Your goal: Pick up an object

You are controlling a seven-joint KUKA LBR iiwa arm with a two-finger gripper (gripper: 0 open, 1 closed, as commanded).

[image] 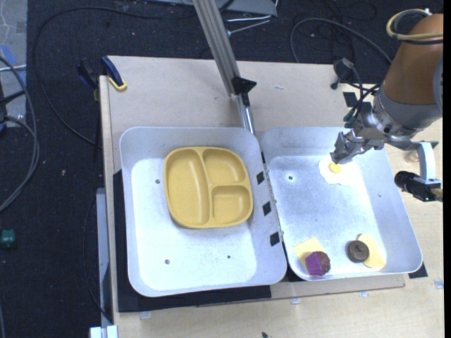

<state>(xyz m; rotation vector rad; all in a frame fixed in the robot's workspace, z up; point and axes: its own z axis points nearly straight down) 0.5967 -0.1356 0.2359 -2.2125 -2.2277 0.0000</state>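
Nearest, at right bin's [394, 220] front rim: purple lump [317, 263] on yellow sheet, brown disc [358, 251] just beside. Open speckled floor mid-bin. Left bin [141, 210]: smooth yellow three-part tray [208, 186], bare margin around. Farther back, gripper [340, 158] down over pale fried-egg shape [335, 171] near back wall; grip state impossible to tell. Beyond: wooden bench [169, 90], dark floor, cables.

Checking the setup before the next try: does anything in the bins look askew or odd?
The left bin sits rotated, its corner overlapping the right bin. The yellow divided plate lies slightly askew too. Nothing looks spilled.
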